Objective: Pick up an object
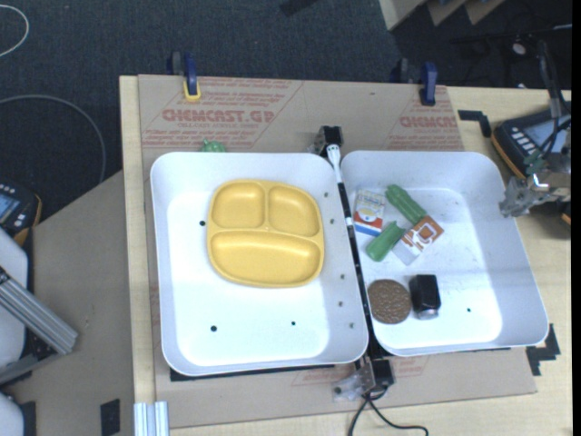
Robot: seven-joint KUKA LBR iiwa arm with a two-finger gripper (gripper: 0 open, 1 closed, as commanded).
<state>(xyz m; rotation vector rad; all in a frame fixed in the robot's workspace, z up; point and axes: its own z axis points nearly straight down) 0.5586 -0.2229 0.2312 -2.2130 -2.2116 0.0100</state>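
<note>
Though hard to judge, found gripper (525,193) at rim of right bin (474,260), released or clenched impossible to tell. Chose brown disc (388,301) near front wall, just beside black block (424,294): judged light, stiff, flat; best pinched across its edges.

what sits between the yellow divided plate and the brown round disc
In the camera view, the two white bins' touching rims lie between the yellow divided plate and the brown round disc; otherwise bare bin floor.
</note>
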